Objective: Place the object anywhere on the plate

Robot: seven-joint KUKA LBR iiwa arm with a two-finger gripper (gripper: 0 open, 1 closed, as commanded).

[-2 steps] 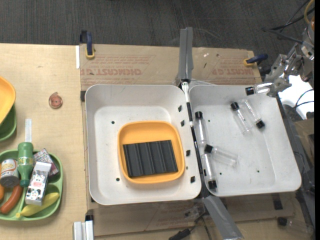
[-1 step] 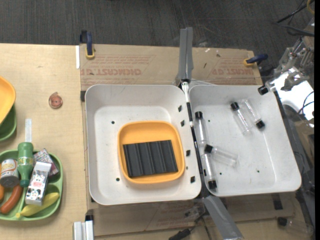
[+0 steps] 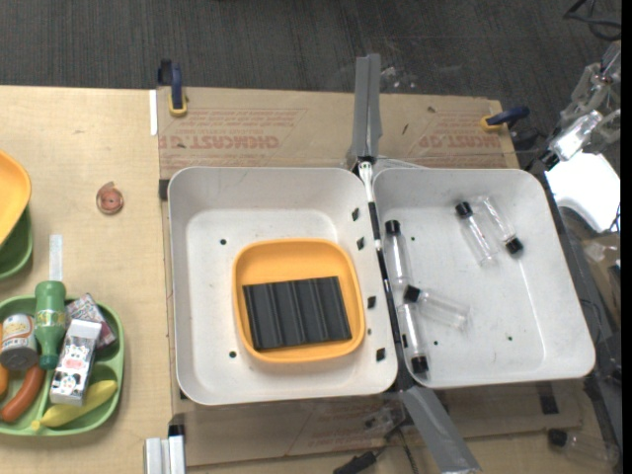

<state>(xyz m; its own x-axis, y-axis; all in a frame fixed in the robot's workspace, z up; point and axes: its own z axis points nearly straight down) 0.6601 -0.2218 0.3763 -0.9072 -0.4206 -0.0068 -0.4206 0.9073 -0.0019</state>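
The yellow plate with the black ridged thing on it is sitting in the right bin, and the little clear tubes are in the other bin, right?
Not quite. The camera view shows the yellow plate with the black ridged thing in the left bin. The clear tubes are in the right bin.

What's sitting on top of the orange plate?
A black ridged block lies flat on the orange plate, covering most of its middle. The plate's surface beneath the block is hidden. The plate itself sits inside the left white bin.
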